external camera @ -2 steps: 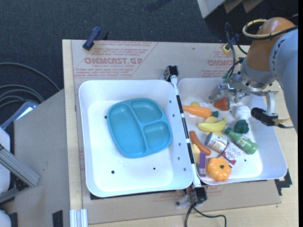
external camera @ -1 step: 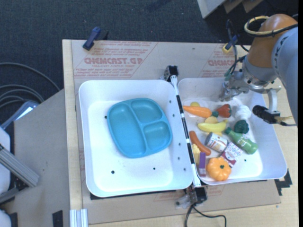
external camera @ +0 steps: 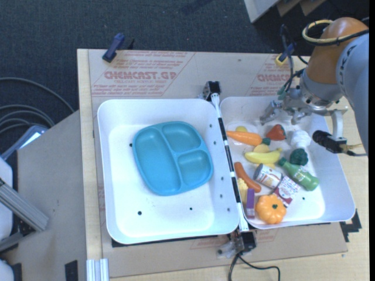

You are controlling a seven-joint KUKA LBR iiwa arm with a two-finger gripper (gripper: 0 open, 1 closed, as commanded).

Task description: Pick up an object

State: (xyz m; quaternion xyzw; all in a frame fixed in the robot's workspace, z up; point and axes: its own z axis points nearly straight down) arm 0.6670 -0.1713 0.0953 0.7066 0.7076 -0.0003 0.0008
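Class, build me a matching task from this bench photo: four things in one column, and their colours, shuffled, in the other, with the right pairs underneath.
Things:
1. divided tray
2. pumpkin
3. banana
4. bottle

Colours:
A. yellow
B. green
C. blue
D. orange

Pairs: 1-C, 2-D, 3-A, 4-B.

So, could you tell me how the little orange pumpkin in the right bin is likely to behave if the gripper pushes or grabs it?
The pumpkin looks round and squat, so it may roll or slide when nudged. Its smooth, glossy skin could slip between fingers. It lies against the purple stick and near the bin's front wall, so a push would probably jam it there.
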